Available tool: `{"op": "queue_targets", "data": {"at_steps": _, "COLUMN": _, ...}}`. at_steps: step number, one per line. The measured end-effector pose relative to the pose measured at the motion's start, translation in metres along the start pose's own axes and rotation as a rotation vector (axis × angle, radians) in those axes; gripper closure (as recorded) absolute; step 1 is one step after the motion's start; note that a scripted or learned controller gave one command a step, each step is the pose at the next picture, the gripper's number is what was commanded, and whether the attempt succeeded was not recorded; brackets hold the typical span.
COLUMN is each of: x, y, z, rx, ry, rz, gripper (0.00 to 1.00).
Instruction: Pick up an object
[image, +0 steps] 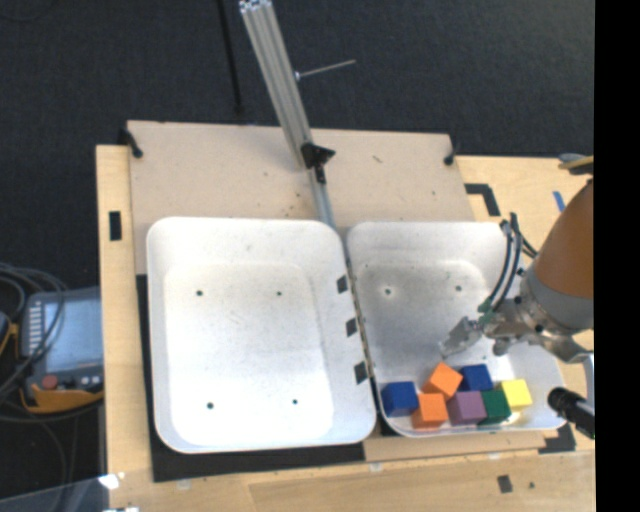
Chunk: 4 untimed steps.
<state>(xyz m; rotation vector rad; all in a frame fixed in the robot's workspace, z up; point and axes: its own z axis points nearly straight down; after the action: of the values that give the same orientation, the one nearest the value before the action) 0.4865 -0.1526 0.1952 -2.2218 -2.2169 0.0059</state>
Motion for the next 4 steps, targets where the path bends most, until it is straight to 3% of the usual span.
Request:
{"op": "queue_targets", "data": {"at_steps": 2, "x": -0.005, "y": 0.008, "z": 0.095, "rx": -0.011, "ry": -0.004, "rz": -0.001, "gripper": 0.0}}
{"op": "queue_targets", "data": {"at_steps": 3, "x": -0.004, "y": 0.009, "z": 0.083, "rx": -0.016, "ry": -0.001, "rz": 0.006, "gripper": 1.0}}
{"op": "queue_targets", "data": {"at_steps": 4, "x": 0.003, "y": 0.008, "z": 0.035, "rx": -0.011, "ry": -0.001, "rz": -0.006, "gripper": 1.0}}
